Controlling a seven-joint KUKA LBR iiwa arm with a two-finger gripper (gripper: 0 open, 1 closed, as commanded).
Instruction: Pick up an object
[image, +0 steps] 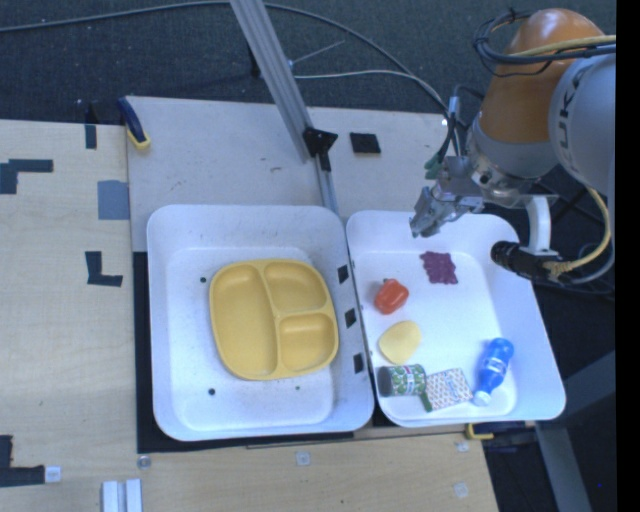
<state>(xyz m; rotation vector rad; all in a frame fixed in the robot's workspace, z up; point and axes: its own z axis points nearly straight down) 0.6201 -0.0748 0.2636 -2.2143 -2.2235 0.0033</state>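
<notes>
My gripper (424, 227) hangs over the far edge of the right bin (527, 330), with nothing between its fingers. Just below and to its right lies a purple lumpy object (439, 267). Further toward the front sit an orange-red pepper-like object (391, 295) and a pale yellow rounded object (400, 341). Along the near wall rest a small green can (404, 380), a patterned packet (447, 389) and a blue bottle (492, 367) with a white cap.
The left bin (180, 300) holds a yellow divided plate (272, 318). A slanted metal pole (285, 80) rises behind the bins, and cables run across the dark floor at the back.
</notes>
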